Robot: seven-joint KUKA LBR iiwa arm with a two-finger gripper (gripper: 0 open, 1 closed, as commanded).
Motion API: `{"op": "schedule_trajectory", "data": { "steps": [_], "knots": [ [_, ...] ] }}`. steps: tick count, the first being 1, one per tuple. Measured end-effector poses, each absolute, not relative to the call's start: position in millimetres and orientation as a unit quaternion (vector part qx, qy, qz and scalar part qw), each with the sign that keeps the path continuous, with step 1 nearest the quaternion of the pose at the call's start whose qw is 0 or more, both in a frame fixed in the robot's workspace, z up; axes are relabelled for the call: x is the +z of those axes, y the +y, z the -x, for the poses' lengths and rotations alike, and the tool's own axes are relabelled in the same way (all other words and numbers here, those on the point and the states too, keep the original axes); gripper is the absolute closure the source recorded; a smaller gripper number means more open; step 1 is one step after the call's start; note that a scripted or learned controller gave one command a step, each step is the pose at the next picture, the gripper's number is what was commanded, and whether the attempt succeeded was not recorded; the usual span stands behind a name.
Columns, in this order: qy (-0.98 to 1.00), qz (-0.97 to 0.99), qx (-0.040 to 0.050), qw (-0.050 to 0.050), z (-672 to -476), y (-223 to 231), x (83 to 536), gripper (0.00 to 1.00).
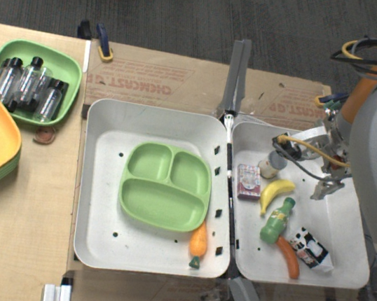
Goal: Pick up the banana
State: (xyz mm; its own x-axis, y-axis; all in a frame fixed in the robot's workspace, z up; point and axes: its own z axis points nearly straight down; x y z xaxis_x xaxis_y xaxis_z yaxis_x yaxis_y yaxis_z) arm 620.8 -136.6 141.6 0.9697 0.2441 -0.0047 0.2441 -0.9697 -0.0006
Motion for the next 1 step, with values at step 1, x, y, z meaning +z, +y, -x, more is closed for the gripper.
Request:
{"op": "schedule_trajectory", "data": {
  "steps": [1],
  "knots": [
    [-0.102,0.995,0.0016,0.0,-642.9,-158.5,175.7,0.0]
  ]
}}
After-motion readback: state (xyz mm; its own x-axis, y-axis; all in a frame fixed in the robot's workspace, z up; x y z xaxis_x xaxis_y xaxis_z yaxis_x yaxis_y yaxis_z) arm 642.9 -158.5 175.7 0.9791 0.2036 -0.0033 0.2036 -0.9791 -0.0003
